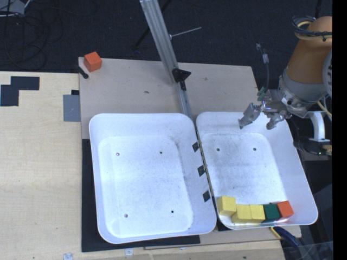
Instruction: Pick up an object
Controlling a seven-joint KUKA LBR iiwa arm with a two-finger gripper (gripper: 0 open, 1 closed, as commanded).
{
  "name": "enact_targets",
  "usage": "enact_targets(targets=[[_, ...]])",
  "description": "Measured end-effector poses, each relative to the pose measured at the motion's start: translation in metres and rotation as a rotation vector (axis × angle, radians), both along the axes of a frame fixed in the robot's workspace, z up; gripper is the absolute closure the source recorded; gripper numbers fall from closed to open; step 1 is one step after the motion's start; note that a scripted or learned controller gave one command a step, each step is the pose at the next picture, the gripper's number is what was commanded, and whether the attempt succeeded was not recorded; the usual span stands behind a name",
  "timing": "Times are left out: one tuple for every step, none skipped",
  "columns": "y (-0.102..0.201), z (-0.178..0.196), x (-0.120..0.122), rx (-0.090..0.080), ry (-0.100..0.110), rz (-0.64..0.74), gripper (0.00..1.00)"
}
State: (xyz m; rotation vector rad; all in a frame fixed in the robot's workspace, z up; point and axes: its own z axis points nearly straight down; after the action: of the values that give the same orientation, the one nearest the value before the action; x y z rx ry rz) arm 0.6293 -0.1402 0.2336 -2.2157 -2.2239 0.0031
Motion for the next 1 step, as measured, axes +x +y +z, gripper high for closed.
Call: enact_targets(targets=[[-0.0054, 0.0392, 0.0374, -0.001, -0.008, 0.002, 0.0]])
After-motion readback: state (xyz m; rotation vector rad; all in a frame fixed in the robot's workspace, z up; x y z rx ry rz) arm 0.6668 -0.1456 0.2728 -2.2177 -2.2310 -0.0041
